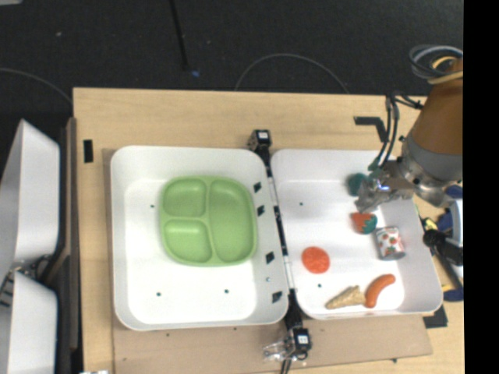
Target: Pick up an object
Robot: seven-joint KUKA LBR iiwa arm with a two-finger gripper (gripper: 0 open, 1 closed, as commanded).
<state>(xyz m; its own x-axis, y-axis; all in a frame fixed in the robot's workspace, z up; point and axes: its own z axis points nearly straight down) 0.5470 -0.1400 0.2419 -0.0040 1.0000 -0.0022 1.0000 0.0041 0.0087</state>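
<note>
- Nearest the camera, a tan cone (344,298) and an orange sausage-shaped piece (380,289) lie at about 6 o'clock in the right bin (312,178), just beside each other.
- Round orange-red disc (316,259) sits at about 8 o'clock in that bin.
- Small clear packet (390,242) lies at 3 o'clock, near a red-and-green strawberry-like toy (363,222).
- Gripper (373,195) hangs just above that toy, at 1 o'clock in the bin, beside a teal object (356,183); whether it is open or closed cannot be made out.
- Left bin (132,287) holds a green divided plate (208,220) at its centre.
</note>
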